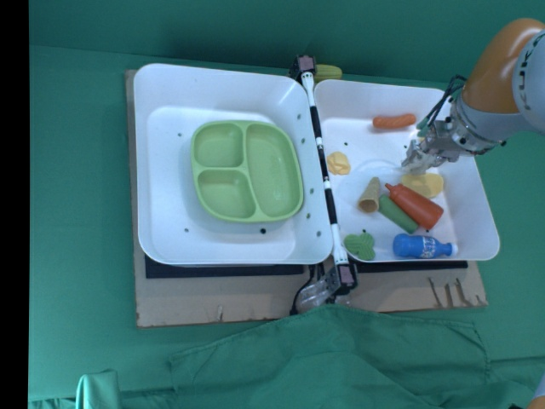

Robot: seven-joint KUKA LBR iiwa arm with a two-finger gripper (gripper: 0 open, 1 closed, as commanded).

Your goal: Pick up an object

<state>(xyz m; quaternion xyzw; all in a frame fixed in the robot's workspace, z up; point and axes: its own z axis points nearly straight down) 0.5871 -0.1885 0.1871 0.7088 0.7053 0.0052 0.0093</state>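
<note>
One arm, gripper [417,153] low in the right bin [477,228], finger state not readable. Nearest target: pale yellow piece [423,184], just below and slightly right of the gripper, long axis roughly left-right. Orange carrot [393,122] sits above, further off.

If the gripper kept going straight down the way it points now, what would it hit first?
Probably the pale yellow piece just below the gripper, or bare bin floor beside it; depth is unclear from this slant.
</note>
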